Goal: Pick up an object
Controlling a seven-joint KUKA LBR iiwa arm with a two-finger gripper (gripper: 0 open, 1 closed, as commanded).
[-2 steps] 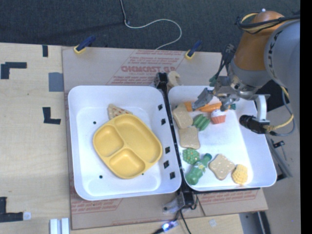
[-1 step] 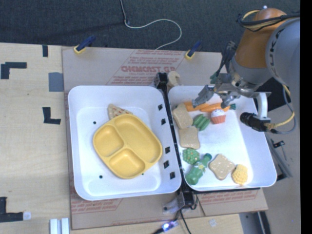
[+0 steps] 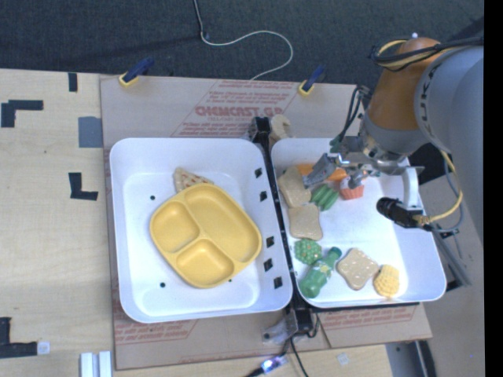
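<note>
My gripper [image 3: 336, 171] hangs over the upper middle of the right bin [image 3: 416, 273], its grey fingers [image 3: 318, 171] spread apart above a cluster of toy food. Right under and beside it lie an orange carrot piece [image 3: 339, 175], a red piece [image 3: 352, 192] and a green pepper [image 3: 324, 196]. Nothing shows between the fingers. Further down the bin lie a tan bread slice [image 3: 305, 221], a second tan slice [image 3: 291, 187], a green broccoli [image 3: 308, 250], a green bottle-shaped toy [image 3: 316, 276], a toast slice [image 3: 357, 268] and a yellow corn cob [image 3: 386, 280].
The left bin [image 3: 130, 289] holds a yellow divided plate [image 3: 205, 235] with a waffle-like piece [image 3: 186, 180] poking out behind it. Black clips [image 3: 271, 234] line the seam between the bins. The arm and its cables [image 3: 416, 116] occupy the right bin's upper right side.
</note>
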